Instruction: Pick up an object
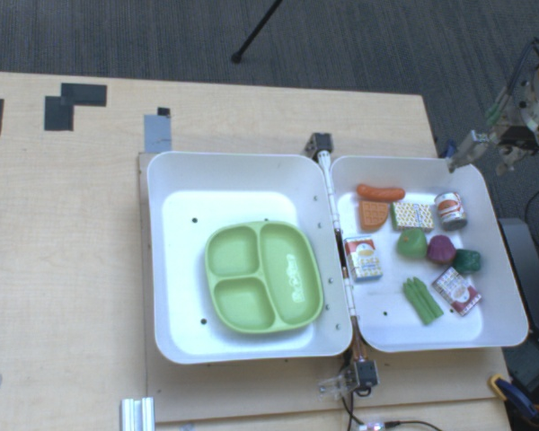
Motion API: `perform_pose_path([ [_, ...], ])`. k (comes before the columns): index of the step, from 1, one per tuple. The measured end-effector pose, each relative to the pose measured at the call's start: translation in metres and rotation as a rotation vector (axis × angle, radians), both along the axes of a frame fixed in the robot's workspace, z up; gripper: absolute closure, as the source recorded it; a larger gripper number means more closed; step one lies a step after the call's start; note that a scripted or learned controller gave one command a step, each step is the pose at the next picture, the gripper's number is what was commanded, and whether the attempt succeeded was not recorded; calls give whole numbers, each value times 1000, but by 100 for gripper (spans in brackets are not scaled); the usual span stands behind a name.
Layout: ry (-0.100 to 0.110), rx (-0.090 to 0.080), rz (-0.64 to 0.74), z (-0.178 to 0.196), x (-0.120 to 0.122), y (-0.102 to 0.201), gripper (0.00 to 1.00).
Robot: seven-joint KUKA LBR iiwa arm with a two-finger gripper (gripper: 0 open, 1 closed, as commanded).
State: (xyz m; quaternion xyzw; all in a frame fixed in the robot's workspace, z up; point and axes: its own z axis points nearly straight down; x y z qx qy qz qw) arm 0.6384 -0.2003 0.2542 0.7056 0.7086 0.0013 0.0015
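Note:
The right bin (499, 326) holds several small toy foods. Along its back lie an orange sausage (380, 192), an orange cracker (373, 214), a pale patterned box (413, 215) and a small can (449, 210). In the middle are a green ball (412, 243), a purple piece (441, 248) and a dark green piece (468, 260). A red-and-white carton (364, 260), green beans (422, 299) and a red-and-white packet (455, 290) lie nearer the front. My gripper (485, 144) hangs by the bin's back right corner, apart from all of them, with nothing seen in it.
The left bin (175, 241) carries a light green divided plate (263, 277). A clamp (320, 144) sits where the bins meet at the back, another clamp (359, 375) with cables at the front. The wooden bench (63, 268) stretches off to the left.

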Motion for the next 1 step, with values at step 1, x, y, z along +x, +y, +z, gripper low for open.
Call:
perform_pose_path([
  [1,4,1,2,-137,27,-4,0],
])
